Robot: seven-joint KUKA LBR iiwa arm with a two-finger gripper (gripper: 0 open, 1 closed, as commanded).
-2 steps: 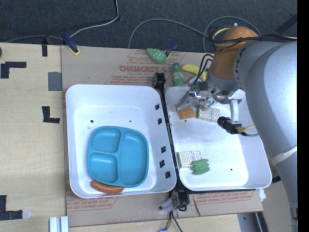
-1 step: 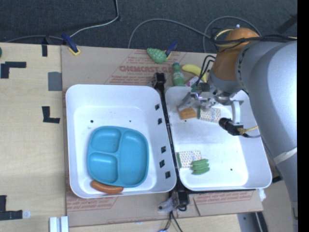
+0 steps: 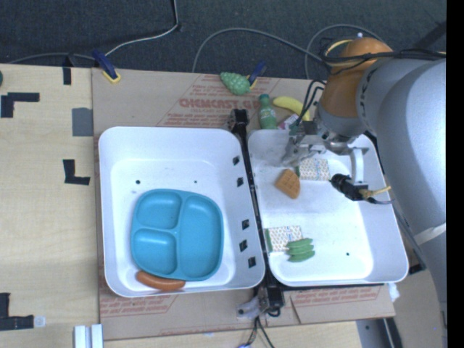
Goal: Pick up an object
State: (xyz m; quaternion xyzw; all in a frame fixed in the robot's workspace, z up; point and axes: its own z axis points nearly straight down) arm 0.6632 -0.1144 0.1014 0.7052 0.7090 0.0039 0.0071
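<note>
Left bin: one blue plate, one sausage. Right bin: one bread piece, one pea pod, two cards. Claw: opening cannot be told.

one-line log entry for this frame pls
phase: reach | gripper: far end of right bin, nothing seen between fingers | nearest: orange-brown piece | also in bin: green pod | left bin: blue tray, sausage

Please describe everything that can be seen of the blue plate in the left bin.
The blue plate is a rounded-square tray, seemingly smooth plastic, light blue, divided into three compartments: two smaller ones on the left and a larger one on the right. All three look bare. It lies flat, face up, in the lower part of the left bin. An orange sausage-like toy lies against its lower edge, near the bin's front wall.
</note>
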